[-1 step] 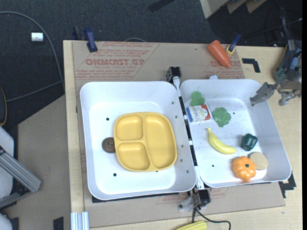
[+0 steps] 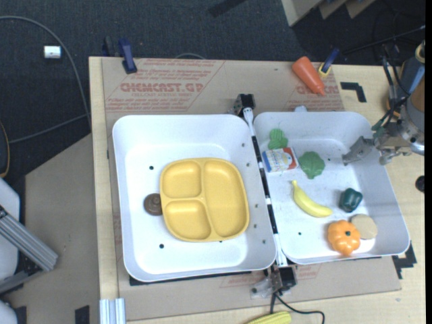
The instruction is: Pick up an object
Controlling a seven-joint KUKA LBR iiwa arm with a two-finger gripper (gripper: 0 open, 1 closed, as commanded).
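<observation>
- Jaws cannot be judged — the gripper shows as a grey metal tip at the far right rim of the right bin, and how its jaws stand is not readable from above; nothing is seen held by it.
- Relative to the yellow banana, which lies near the middle of the right bin, the gripper sits up and to the right, well apart from it.
- Just above the banana lies a green leafy vegetable, and to its upper left a small white and red packet with another green piece beyond it.
- Right of the banana is a dark green pepper; below that, an orange pumpkin touches a pale round item.
- Left of the banana, across the divide, the left bin holds a yellow divided plate — a brown round object peeks out at the plate's left edge.
- Far above the banana, outside the bins, an orange carrot rests on the bench board.
</observation>
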